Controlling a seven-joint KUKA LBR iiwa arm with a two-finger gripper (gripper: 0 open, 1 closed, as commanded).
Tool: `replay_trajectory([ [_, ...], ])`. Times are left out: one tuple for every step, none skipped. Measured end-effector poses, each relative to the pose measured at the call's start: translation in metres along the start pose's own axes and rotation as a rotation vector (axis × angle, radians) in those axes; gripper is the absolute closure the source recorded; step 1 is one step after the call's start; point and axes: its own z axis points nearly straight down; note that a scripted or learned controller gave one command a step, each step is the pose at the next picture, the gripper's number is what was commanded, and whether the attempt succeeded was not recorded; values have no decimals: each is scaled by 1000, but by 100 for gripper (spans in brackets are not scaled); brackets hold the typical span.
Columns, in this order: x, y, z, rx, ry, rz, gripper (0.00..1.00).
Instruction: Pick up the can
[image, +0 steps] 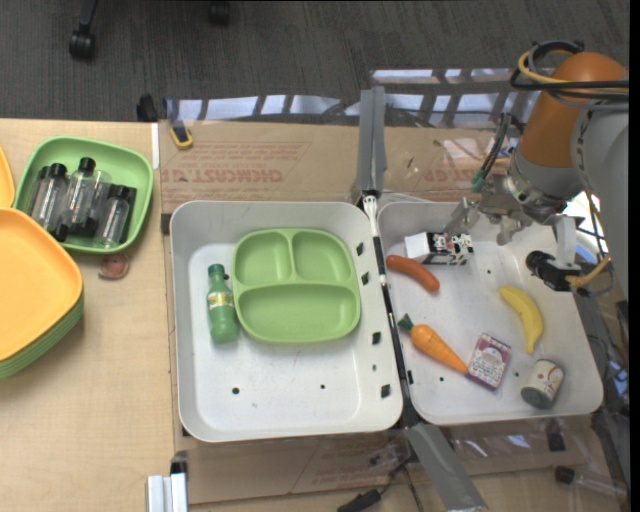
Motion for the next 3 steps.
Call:
replay_trajectory([
  [-21,11,26,-25,7,-71,0],
  [-23,13,13,-36,0,-74,100],
  [33,-3,-46,-2,3,15,100],
])
